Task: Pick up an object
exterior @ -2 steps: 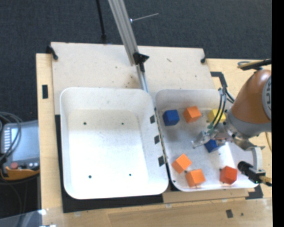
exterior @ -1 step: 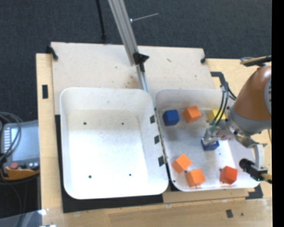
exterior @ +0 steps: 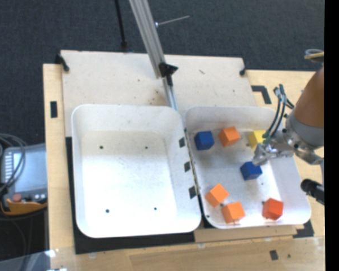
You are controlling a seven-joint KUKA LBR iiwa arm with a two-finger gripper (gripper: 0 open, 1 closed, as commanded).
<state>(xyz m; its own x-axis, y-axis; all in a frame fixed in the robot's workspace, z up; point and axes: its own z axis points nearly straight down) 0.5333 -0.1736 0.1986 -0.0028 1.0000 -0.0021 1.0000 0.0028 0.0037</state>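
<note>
Blocks are being counted at seven, all in the right bin [exterior: 288, 216]: two blue, three orange, one yellow, one red-orange. Blue block one [exterior: 204, 140] is lying near the bin's upper left, with an orange block [exterior: 230, 135] just beside it on the right. The yellow block [exterior: 256, 138] is sitting further right, partly hidden by the gripper [exterior: 264, 153]. Blue block two [exterior: 251, 170] is lying near mid-bin, just below the gripper tip and close to it; contact cannot be told. Two more orange blocks are sitting low in the bin, one [exterior: 217, 194] above and left of the other [exterior: 234, 212], near each other. The red-orange block [exterior: 273, 209] is sitting at the lower right, well apart from the blue ones.

Finger state is not being resolved: the tip is seen as a small grey metal cluster, and its opening cannot be told. Nothing is seen held between the fingers.

The arm [exterior: 308, 109] is reaching in from the right, its orange band over the bin's right rim, with cables looped beside it. The left bin [exterior: 79, 151] is touching the right bin along the shared edge. An aluminium rail [exterior: 147, 30] is slanting down from the top toward the gap between the bins. A pendant-like device [exterior: 20, 176] with cables is lying off the bench at far left.
</note>
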